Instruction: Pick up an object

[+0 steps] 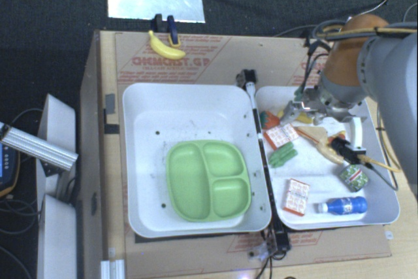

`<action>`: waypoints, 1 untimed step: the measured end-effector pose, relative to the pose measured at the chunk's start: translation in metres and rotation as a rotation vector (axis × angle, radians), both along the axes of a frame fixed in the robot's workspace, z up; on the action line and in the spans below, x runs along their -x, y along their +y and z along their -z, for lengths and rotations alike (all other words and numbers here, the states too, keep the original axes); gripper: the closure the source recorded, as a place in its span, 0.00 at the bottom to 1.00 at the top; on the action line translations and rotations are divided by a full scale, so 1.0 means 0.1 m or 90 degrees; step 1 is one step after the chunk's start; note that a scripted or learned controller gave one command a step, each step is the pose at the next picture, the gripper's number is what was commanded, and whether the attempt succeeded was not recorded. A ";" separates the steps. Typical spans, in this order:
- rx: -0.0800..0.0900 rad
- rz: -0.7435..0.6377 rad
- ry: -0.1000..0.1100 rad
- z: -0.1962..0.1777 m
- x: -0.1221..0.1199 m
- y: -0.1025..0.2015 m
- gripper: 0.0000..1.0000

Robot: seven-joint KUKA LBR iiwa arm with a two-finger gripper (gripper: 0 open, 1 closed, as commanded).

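I'm hovering the claw (302, 108) over the right bin (385, 206), near the orange piece (270, 119) and red-white box (281, 135); can't tell if it's released or clenched. I'm judging this as the approach step w/ nothing lifted; next I'm needing a clean descent onto one item.

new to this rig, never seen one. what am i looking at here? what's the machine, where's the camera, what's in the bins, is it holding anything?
One camera, fixed above the bench, looks down at a slant. The grey machine with the orange band on the right is a robot arm; its hand is low over the far end of the right bin. Whether that hand holds anything cannot be told from here.

The left bin holds a green divided plate. The right bin holds small items: a blue bottle, a red-and-white box, a second red-and-white packet, a green pea pod, a small green can and a tan piece.

A yellow banana lies on the cardboard behind the bins.
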State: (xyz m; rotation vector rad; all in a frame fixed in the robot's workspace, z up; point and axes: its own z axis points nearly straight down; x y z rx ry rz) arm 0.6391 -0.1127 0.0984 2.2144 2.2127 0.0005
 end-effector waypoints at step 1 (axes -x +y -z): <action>-0.005 -0.004 0.005 0.14 -0.30 -0.18 0.00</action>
